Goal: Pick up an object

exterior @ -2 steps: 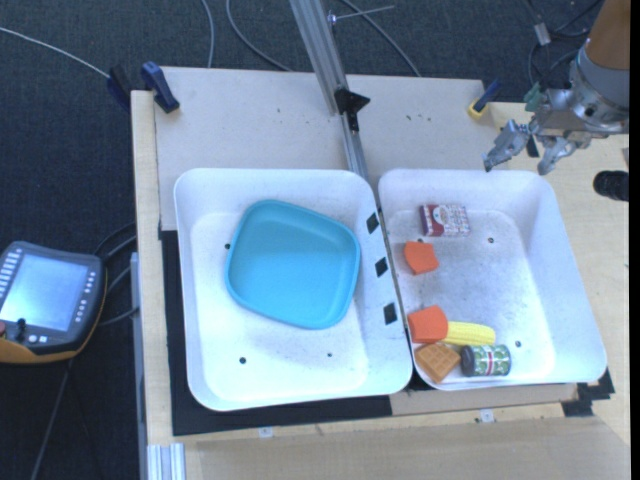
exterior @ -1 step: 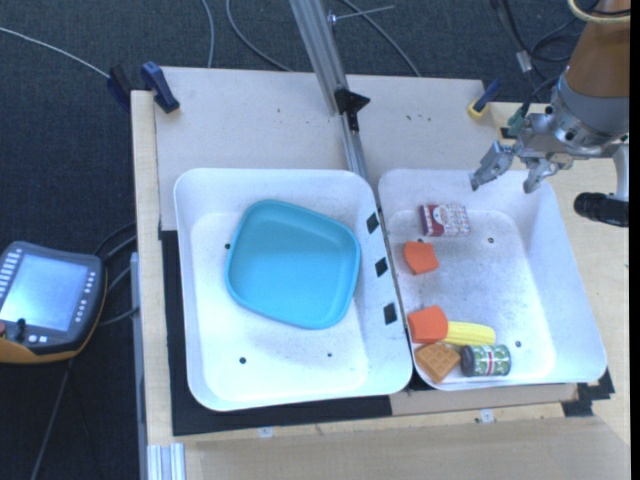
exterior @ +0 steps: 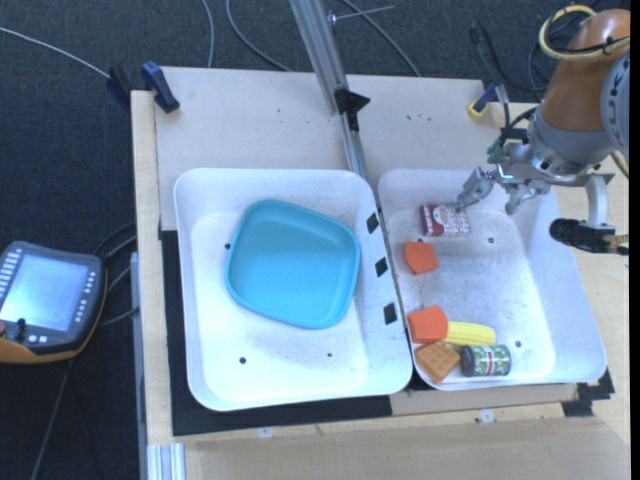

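Nothing is lifted yet: the end effector (exterior: 492,190) is seen spread wide and grasping nothing, poised just right of the red-and-white packet (exterior: 444,220) at the far side of the right bin (exterior: 560,298). Closing and lifting are judged still to be done

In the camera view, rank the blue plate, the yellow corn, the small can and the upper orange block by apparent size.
1. blue plate, by far the largest
2. yellow corn and small can, too alike to separate
3. upper orange block, slightly smaller, though only narrowly
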Tool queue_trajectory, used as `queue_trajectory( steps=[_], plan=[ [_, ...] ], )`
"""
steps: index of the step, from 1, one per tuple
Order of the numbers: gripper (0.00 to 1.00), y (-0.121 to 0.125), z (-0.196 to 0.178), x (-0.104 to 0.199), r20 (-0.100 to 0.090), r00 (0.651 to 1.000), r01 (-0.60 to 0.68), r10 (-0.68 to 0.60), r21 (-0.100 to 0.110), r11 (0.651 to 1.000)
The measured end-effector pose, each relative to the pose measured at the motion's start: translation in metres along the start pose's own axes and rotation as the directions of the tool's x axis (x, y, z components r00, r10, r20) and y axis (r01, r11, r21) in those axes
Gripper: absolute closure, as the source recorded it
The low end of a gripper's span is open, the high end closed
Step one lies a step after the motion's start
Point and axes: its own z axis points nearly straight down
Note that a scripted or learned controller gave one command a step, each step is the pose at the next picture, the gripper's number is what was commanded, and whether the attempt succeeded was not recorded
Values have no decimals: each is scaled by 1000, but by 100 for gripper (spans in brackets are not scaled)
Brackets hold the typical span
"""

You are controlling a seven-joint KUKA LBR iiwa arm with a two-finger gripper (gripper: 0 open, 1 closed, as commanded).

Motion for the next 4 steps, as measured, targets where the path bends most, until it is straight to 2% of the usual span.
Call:
queue_trajectory(
  steps=[1, 2, 4],
  plan=[
    [0, -2, 63, 3, 0, 1000, 0, 0, 1, 1000],
    [100, 0, 48, 2, 1, 1000, 0, 0, -7, 1000],
    [100, 1, -48, -2, 2, 1000, 0, 0, -10, 1000]
  ],
)
